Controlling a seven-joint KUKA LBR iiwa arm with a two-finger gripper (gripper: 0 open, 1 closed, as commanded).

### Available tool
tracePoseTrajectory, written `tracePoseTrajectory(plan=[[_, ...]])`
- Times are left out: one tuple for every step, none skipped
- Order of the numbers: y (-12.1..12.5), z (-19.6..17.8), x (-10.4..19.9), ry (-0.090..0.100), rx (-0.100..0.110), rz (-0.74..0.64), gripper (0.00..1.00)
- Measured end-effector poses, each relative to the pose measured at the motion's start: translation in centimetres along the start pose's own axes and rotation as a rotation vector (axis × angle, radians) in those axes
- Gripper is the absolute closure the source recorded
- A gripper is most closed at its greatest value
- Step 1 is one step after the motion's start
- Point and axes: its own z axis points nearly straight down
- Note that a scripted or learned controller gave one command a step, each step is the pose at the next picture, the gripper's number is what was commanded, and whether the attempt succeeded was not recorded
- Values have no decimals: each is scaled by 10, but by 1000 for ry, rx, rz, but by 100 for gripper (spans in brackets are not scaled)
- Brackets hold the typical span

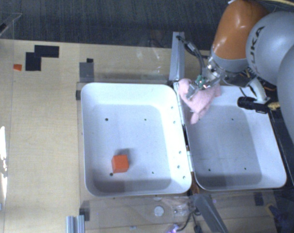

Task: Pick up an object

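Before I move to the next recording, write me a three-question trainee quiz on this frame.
1. True or false: the orange block lies in the left bin.
2. Which thing hangs at the gripper? A) pink cloth B) orange block C) blue cup
3. Fill in: the pink cloth hangs over the upper-left corner of the ____ bin.

Key: 1 true; 2 A; 3 right.

The grey arm reaches in from the right, its gripper seemingly clamped on a pink cloth.
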Motion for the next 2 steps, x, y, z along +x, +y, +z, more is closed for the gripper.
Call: tracePoseTrajectory(plan=[[-15,0,14,-1,0,-40,100],[16,0,22,1,1,-32,100]])
